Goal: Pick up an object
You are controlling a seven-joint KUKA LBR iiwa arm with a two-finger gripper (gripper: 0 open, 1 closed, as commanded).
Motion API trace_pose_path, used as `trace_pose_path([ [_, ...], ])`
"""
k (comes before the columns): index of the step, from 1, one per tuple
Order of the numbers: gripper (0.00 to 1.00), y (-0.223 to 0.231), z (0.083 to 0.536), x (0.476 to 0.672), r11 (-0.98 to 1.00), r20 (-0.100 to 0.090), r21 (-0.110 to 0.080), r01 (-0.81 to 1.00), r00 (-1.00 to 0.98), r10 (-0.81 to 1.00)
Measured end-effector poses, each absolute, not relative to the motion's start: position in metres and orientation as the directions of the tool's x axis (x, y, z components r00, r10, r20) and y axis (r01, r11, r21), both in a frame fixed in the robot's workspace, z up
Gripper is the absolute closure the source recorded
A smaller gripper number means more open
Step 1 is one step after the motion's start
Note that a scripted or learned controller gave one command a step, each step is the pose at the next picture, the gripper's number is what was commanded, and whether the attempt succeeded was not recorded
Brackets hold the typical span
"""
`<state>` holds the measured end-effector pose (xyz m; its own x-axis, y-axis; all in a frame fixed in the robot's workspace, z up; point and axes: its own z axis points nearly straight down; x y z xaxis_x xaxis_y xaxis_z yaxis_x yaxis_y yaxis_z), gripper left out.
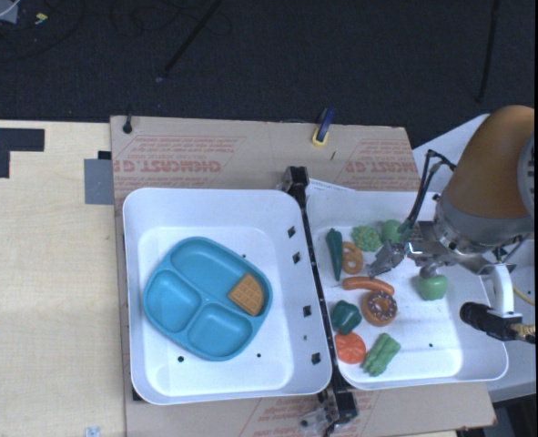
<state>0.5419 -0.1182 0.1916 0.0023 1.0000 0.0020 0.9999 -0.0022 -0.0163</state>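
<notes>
Camera view: we see the gripper (403,255) low in the right bin (482,364), fingers spread, nothing between them.

We see one finger (384,259) reaching left toward the pretzel (351,260) and the other finger (430,264) just above the green apple (431,287); touching or not, we cannot tell. Broccoli (368,237) sits just up-left of the gripper, a green pepper (334,248) left of the pretzel. Below them we see a sausage (369,285), a donut (379,308), a dark green pepper (345,316), a tomato (350,348) and a light green veg (380,354). Arm (487,180) comes in from the right over the bin's edge. Left bin (159,376) holds a blue tray (173,303) with a waffle (247,294) in one compartment.
</notes>
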Motion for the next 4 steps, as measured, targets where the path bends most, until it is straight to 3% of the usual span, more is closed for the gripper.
trace_pose_path([
  [1,0.0,-0.118,0.199,0.545,0.0,0.0,-0.001,1.0,0.0,1.0],
  [3,0.0,-0.109,0.085,0.543,0.0,0.001,-0.005,1.0,0.0,1.0],
  [4,1.0,-0.11,0.097,0.543,-0.007,0.002,-0.004,1.0,0.007,1.0],
])
